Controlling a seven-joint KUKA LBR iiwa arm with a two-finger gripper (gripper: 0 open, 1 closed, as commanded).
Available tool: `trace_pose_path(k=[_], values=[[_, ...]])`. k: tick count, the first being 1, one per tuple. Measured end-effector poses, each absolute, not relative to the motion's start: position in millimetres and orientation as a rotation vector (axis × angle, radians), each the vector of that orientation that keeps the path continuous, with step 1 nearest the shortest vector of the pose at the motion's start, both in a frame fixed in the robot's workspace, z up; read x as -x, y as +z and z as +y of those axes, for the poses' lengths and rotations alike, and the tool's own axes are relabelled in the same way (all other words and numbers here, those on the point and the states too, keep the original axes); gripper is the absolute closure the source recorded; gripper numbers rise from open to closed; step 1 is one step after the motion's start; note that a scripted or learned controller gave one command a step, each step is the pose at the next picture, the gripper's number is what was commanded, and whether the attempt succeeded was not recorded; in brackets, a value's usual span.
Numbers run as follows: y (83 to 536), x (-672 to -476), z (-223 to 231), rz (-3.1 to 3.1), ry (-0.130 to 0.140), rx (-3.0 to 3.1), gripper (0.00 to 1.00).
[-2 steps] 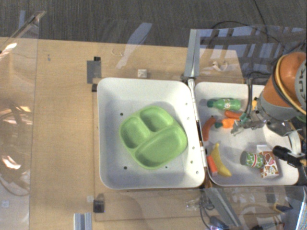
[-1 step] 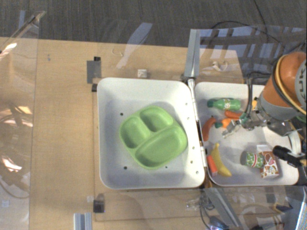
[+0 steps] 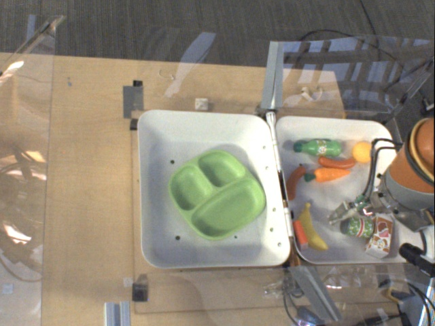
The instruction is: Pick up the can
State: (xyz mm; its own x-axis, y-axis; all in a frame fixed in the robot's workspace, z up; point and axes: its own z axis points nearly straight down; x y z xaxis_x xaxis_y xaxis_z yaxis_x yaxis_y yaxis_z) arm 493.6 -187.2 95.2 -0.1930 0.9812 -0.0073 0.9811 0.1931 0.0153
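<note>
I see the can (image 3: 355, 227) lying in the right bin (image 3: 340, 124), near its front edge, with a small carton (image 3: 380, 236) touching it on the right. My arm (image 3: 416, 165) reaches in from the right, and the gripper (image 3: 348, 212) sits low over the can's upper left end. I cannot tell how the gripper stands, and I cannot tell if anything is caught in it; the metal parts blur into the can's shiny top.

The rest of that bin holds a banana (image 3: 312, 228) just to the left of the can, a carrot (image 3: 329, 174) and a red pepper (image 3: 295, 180) further back, a green bottle (image 3: 317, 147) and an orange (image 3: 362, 151) near the far wall. The left bin (image 3: 156, 182) carries a green divided plate (image 3: 216, 193).

As I judge it, the step in hand is the closing grasp. To do it well I would centre the gripper across the can's round body, not its rim, and keep clear of the carton so it is not pinched along with it. The can looks tilted or on its side, so it may roll; I would close slowly and lift straight up, watching for a slip.
</note>
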Motion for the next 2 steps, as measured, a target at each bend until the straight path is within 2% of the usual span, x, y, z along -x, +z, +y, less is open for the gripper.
trace_pose_path(k=[1, 2], values=[[107.8, -498.5, -186.9, 2.407, 0.018, -1.973, 1.0], [107.8, -498.2, -187.2, 2.407, 0.017, -1.974, 0.0]])
